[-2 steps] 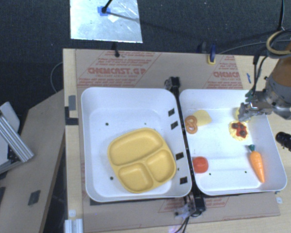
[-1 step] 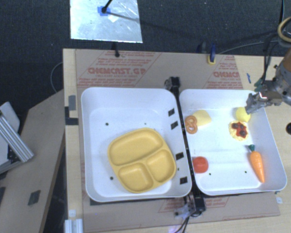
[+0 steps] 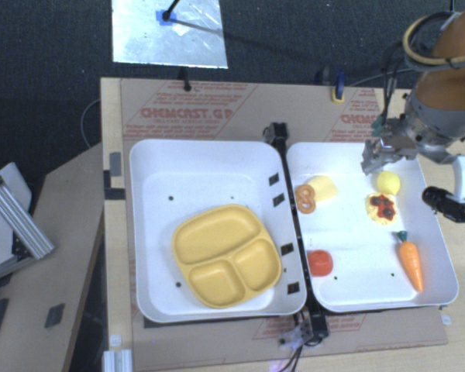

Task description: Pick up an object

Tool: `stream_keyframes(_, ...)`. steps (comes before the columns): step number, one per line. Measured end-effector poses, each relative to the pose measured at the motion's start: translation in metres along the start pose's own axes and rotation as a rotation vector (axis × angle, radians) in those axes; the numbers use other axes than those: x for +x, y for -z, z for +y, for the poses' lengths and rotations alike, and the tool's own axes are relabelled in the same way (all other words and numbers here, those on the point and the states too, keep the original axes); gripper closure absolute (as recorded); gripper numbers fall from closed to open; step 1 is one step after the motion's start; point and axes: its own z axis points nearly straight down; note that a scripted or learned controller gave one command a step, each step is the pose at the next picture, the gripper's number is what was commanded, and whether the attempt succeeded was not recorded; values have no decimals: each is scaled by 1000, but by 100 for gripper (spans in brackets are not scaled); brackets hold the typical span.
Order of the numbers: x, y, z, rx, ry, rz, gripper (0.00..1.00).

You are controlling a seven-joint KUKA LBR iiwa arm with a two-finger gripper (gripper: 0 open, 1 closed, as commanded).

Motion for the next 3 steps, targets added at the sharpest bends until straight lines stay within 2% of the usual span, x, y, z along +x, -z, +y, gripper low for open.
stream_keyframes(1, 64, -7, 5, 1, 1, 1, 100)
stream_keyframes(3, 163, -30, 11, 3, 0, 1, 100)
